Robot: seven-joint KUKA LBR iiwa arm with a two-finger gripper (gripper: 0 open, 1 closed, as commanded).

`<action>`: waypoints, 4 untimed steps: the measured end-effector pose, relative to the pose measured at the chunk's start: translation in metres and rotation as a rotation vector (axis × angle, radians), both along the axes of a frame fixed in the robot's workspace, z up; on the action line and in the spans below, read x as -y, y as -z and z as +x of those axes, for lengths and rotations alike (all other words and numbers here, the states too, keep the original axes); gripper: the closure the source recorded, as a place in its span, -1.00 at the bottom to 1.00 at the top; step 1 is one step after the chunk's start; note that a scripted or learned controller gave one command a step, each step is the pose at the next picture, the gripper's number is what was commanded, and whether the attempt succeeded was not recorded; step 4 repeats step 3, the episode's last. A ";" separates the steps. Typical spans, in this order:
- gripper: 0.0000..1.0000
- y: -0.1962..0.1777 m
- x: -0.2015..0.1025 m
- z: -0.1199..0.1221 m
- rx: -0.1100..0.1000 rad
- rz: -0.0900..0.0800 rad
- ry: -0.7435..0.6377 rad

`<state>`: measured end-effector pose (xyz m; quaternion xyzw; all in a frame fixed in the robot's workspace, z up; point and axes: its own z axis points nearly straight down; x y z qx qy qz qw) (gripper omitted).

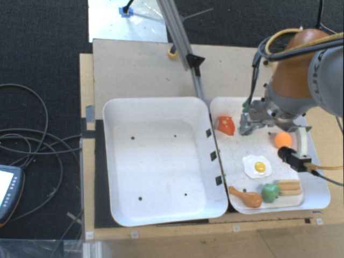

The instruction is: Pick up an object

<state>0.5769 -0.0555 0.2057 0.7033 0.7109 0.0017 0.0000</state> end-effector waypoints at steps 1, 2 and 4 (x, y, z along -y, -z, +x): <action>1.00 -0.009 -0.044 0.003 0.000 0.000 0.001; 1.00 -0.019 -0.103 0.012 0.000 0.001 -0.001; 1.00 -0.031 -0.153 0.010 0.000 0.001 0.000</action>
